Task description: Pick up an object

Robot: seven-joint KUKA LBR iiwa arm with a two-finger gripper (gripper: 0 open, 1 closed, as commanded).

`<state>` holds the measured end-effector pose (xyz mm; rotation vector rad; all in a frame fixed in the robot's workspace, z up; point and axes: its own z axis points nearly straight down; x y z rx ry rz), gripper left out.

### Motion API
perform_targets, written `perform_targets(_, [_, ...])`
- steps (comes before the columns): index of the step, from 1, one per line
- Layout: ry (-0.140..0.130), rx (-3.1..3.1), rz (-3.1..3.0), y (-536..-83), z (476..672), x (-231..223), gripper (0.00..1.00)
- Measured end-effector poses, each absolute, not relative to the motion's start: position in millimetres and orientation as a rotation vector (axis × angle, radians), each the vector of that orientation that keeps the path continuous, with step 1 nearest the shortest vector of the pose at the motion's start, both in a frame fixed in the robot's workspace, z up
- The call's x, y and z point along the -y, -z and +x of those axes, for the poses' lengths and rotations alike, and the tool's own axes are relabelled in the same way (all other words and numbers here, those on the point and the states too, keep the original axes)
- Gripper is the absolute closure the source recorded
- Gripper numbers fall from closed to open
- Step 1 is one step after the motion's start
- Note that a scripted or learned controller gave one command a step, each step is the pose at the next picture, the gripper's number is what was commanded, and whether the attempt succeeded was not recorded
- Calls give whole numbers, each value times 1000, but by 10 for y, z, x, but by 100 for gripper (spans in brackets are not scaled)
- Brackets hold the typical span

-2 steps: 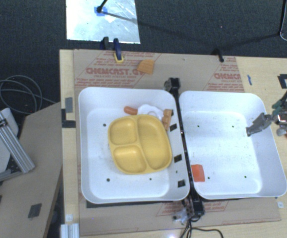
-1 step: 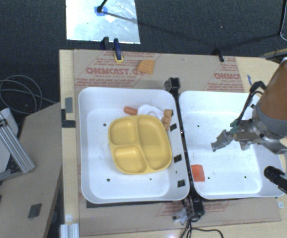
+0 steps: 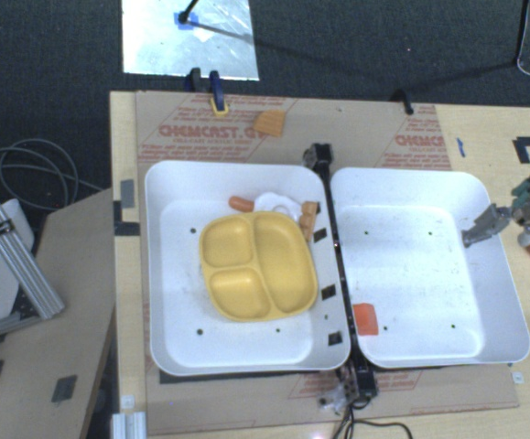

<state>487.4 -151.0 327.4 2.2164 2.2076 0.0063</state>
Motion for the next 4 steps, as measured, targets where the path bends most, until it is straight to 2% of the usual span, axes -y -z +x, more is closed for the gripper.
perform_targets(1, [2, -2235, 2217, -2409, 4862, 922, 0])
perform_targets(2, [-2, -2203, 2220, -3208, 4865, 1973, 0])
perform_targets(3, [-9, -2231, 2206, -3458, 4884, 1163, 0])
perform_targets(4, [-4, -2238, 2208, -3079, 4885, 223, 0])
